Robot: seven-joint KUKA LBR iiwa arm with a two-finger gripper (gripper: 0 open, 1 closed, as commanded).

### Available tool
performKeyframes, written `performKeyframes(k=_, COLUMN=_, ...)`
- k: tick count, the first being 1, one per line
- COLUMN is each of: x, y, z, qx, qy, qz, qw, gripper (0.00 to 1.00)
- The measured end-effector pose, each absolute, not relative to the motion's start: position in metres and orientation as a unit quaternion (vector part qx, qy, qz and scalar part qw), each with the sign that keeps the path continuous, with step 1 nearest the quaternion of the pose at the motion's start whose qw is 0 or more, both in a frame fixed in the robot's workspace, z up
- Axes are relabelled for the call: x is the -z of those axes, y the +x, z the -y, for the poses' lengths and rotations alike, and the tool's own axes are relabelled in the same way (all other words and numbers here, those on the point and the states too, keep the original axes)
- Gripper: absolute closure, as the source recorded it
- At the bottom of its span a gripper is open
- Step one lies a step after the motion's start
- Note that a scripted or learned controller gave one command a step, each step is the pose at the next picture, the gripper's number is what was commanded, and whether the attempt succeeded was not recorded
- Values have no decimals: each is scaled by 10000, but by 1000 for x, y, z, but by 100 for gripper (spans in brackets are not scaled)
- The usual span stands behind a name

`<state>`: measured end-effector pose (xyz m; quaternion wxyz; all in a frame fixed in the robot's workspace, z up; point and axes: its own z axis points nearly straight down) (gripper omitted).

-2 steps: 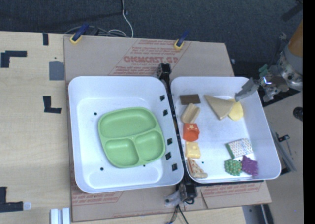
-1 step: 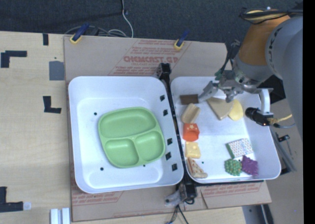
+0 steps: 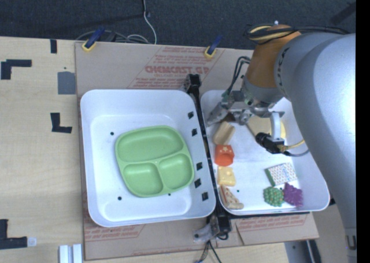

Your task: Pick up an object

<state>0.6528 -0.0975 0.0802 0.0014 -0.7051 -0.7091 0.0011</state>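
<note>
Taking the right bin [image 3: 315, 189] as the landmark, its near edge held a green broccoli-like piece [image 3: 273, 196] beside purple grapes [image 3: 293, 194], with a patterned white packet [image 3: 281, 173] just behind them. Along its left wall, going away from the camera, lay a pale pastry-like piece [image 3: 232, 198], a yellow block [image 3: 226, 176], an orange-red piece [image 3: 224, 155] and a tan bread roll [image 3: 224, 134]. The roll's long axis ran diagonally, its far end pointing up toward the gripper [image 3: 234, 111], which hung just beyond it at the bin's far left corner; I judged the roll the likeliest target. Whether the gripper was wide or narrow I could not tell. Left of that bin, the other bin [image 3: 95, 111] held a green divided plate [image 3: 154, 160].
</note>
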Motion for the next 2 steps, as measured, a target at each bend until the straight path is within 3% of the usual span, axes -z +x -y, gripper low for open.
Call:
performKeyframes(k=1, x=-84, y=664, z=96, qx=-6, qy=-7064, qz=7078, qw=6, gripper=0)
performKeyframes(k=2, x=-94, y=664, z=95, qx=-8, qy=-7064, qz=7078, qw=9, gripper=100)
